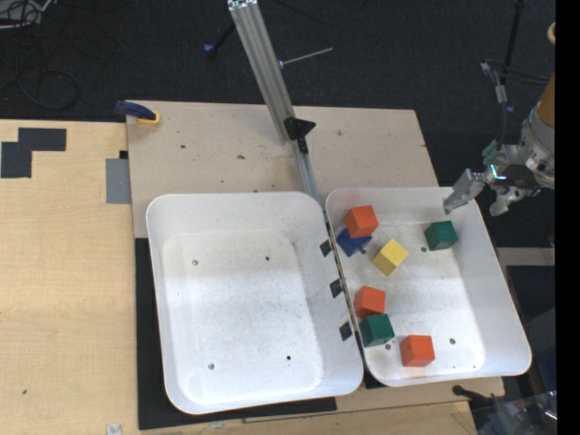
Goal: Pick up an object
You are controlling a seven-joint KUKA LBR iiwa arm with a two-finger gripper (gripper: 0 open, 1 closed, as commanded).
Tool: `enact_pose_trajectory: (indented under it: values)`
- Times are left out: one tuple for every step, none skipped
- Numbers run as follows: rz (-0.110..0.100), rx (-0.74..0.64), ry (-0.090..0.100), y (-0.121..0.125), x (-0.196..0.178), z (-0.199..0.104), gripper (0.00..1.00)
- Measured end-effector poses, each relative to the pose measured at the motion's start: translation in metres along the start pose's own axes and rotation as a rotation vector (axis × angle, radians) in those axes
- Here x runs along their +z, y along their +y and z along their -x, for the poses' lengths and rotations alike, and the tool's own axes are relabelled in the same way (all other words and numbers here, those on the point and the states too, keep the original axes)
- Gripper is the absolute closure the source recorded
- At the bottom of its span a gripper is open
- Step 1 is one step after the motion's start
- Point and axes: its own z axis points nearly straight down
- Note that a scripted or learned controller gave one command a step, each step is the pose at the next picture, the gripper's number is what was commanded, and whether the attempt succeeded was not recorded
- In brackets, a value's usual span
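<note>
The hand, fingers spread and grasping nothing, is hovering near the green cube, so it should be centring above before descending.

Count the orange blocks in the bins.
3, all in the right bin: one orange block near its top left, one by the divider at mid-height, one near the bottom edge.

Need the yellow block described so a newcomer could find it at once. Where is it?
Look in the right-hand white bin, the one holding all the blocks. Near its middle lies the yellow block, just right of a stacked orange block and blue block. It is the only yellow piece there.
</note>
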Motion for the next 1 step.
enact_pose_trajectory:
  values:
    - [0.004,-0.002,-0.002,0.0007,-0.0025,-0.0002,0.00]
